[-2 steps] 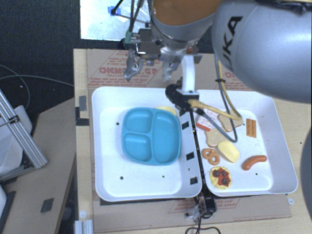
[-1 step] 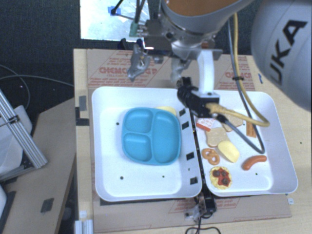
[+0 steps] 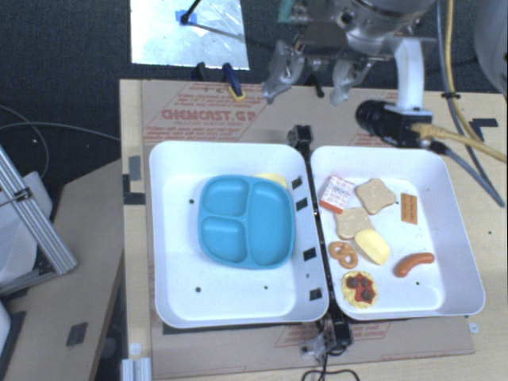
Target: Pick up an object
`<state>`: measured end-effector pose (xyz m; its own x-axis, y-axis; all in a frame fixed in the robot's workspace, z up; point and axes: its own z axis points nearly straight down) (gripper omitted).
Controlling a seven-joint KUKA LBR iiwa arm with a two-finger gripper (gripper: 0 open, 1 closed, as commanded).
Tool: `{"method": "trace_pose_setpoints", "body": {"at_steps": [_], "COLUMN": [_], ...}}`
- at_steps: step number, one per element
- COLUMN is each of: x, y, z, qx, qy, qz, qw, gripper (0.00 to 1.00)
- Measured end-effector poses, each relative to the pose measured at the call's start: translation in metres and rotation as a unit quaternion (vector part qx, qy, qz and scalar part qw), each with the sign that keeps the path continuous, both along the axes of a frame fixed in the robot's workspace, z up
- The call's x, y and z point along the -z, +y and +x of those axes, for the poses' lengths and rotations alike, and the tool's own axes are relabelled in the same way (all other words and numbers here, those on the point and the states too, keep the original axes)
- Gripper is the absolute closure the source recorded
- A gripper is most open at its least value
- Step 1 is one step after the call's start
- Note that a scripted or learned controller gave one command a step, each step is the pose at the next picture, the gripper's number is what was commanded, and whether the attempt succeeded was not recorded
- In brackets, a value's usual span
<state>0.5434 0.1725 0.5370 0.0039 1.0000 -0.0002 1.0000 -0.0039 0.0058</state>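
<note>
Two shallow white bins sit side by side on a pale wooden worktop [image 3: 95,213], seen from above at a slant.

Nearest the viewer, in the right bin [image 3: 456,213], lies a small round pizza-like toy with red topping [image 3: 359,289]. Just beyond it are a reddish-orange toy sausage [image 3: 414,263] to the right, a pale yellow lemon-shaped toy [image 3: 371,247] and a small brown pretzel toy [image 3: 343,253] to the left. Farther back rest two tan toast-slice toys, the nearer slice [image 3: 352,222] and the farther slice [image 3: 375,194], with a thin orange-brown cracker strip [image 3: 409,208] to their right and a red-and-white packet [image 3: 336,192] to their left. All of these lie flat on the bin floor, untouched.

The left bin [image 3: 171,292] holds a blue plastic tray with three compartments [image 3: 246,221]. A yellow object [image 3: 274,181] peeks out from behind the tray's far right corner; its shape cannot be made out.

Beyond both bins, above the far edge of the worktop, hangs the robot's grey two-finger gripper [image 3: 312,74]. Its fingers [image 3: 279,71] are spread apart with nothing between them, and they are well clear of every object and of both bins.

Judging by this, the pick has not begun in any real sense: nothing is lifted and nothing is grasped. The whole job remains, namely moving over a bin, descending onto one object, closing on it and raising it.
</note>
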Motion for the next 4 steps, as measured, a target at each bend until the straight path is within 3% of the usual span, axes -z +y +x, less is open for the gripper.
{"method": "trace_pose_setpoints", "body": {"at_steps": [1, 2, 3, 4], "x": [0.026, 0.014, 0.018, 0.002], "y": [0.064, 0.061, 0.002, 0.063], "z": [-0.05, -0.048, -0.057, -0.039], "qx": [-0.008, -0.007, 0.0, -0.006], "qy": [0.004, 0.001, 0.002, 0.001], "qz": [0.001, 0.0014, 0.0001, 0.0015], "qw": [1.0, 1.0, 1.0, 1.0], "gripper": [0.0, 1.0, 1.0, 1.0]}}
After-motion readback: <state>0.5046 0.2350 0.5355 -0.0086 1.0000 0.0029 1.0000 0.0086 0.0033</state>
